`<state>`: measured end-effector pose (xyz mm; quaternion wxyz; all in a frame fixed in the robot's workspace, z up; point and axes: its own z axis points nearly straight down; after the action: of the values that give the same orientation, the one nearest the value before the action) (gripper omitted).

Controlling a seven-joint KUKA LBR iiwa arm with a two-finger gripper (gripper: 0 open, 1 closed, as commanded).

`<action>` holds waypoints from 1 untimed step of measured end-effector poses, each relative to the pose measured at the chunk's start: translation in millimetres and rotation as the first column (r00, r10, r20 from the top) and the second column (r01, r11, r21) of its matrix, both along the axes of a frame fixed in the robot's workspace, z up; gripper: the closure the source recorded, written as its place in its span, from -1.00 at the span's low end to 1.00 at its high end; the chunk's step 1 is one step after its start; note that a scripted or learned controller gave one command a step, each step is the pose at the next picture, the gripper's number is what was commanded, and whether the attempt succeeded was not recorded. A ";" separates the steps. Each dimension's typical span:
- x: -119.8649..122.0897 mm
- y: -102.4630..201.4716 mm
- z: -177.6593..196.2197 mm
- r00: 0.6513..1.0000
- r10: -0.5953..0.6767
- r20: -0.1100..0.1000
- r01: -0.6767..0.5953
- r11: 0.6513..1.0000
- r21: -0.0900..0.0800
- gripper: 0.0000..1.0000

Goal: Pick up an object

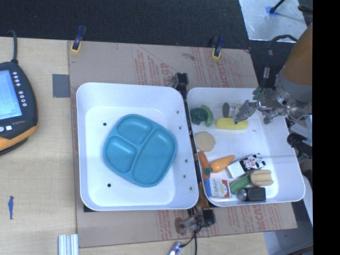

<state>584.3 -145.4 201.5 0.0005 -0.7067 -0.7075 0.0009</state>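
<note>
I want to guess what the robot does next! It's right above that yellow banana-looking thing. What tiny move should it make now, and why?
Probably a short drop straight down. The gripper hovers at the yellow toy in the right bin, nothing visibly held. The green toy lies apart to its left, so lowering there looks unlikely to bump it.

Arm reaching in from right edge, orange band [302, 57] showing at upper right above grey wrist [289, 92]. Wrist angling down and leftward. Gripper [240, 112] hanging at wrist's left end, metal fingers [245, 109] pointing left and slightly down, lying close together. Whether fingers are gripping anything: too small to tell.
</note>
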 end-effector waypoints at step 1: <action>-41.4 27.7 -110.6 1.000 0.004 -0.004 -0.004 1.000 0.001 -1.00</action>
<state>542.9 -117.7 90.9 0.0024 -0.7052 -0.7090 0.0021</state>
